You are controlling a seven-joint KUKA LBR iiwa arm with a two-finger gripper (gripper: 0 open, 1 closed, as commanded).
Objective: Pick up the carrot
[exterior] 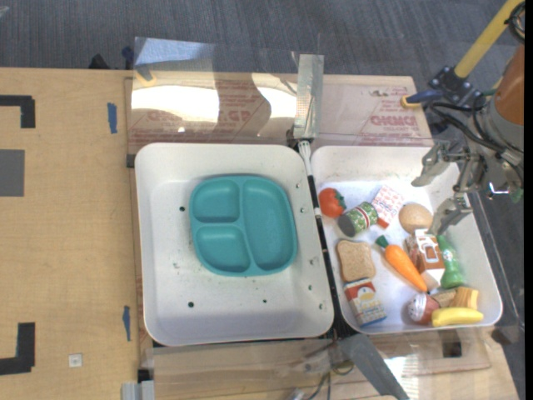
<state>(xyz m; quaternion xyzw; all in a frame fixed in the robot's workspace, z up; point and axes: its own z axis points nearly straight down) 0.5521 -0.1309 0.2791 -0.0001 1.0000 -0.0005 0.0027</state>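
The carrot (401,263) lies in the right bin (491,282), near its middle, with the green end pointing up-left and the orange tip pointing down-right toward the front corner. The gripper (450,190) hangs above the back right part of this bin, beside the far side wall, and its two fingers are spread apart with nothing between them. To take the carrot well, I think the arm should move toward the middle of the bin and turn the fingers across the carrot's thin body, not along it, then come down at the thicker middle part. The place is crowded: a slice of bread (357,262) sits just on the left of the carrot, a small carton (425,251) is just beside it on the right, and a green can (360,219) is near its leafy end. So the open room for the fingers is narrow on both sides, and a wide grip could catch a neighbour. The tip ends close to a red item (419,308) and a banana (456,315) by the front rim. The left bin (158,290) with the teal plate (244,223) is well apart.
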